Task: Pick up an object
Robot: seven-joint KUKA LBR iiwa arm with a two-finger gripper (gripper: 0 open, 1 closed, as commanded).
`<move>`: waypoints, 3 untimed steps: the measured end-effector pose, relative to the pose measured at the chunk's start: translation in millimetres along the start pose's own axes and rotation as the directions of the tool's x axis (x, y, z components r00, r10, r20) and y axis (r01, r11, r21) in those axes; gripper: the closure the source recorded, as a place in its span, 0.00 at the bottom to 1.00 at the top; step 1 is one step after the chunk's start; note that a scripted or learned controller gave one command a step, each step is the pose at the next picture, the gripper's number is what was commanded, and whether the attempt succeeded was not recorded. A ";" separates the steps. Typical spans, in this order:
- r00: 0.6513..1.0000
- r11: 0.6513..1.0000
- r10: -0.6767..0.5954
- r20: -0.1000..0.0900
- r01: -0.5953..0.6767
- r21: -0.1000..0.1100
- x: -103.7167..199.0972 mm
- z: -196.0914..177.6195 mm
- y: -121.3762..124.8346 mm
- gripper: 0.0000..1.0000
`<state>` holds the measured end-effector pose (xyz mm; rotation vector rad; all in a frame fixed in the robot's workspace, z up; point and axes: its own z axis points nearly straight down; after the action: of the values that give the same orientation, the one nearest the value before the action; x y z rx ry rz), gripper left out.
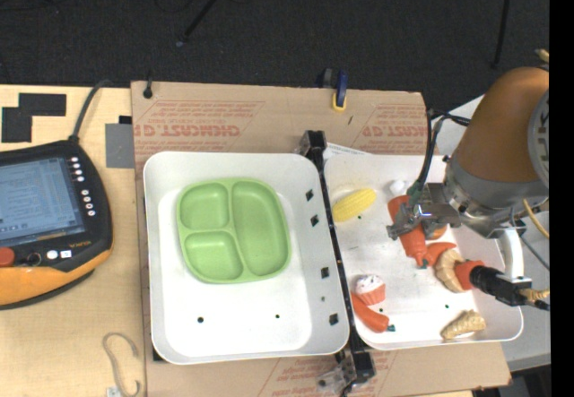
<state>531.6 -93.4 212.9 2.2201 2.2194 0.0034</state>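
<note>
Over the right bin: hand (414, 223) low among the toys, beside an orange carrot-like piece (416, 244).
Grip: cannot tell whether anything is caught.
Progress: nothing lifted, apparently; the carrot lies on the bin floor (421, 297).
Left: grasp, raise.

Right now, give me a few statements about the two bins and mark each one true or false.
1. The green divided plate lies in the left bin. True.
2. The yellow corn lies on the green plate. False: it lies in the right bin, near the divider.
3. The gripper is over the right bin. True.
4. The handheld control pendant sits inside the left bin. False: it rests on the bench left of both bins.
</note>
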 end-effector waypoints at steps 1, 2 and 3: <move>1.000 1.000 0.000 -0.001 0.000 0.004 -1.4 -15.2 0.3 1.00; 1.000 1.000 -0.002 -0.001 0.002 0.003 15.0 -20.7 42.1 1.00; 1.000 1.000 0.000 0.000 0.000 0.003 23.0 -6.0 96.7 1.00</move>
<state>628.2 -70.4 219.2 2.2221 2.2209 0.0002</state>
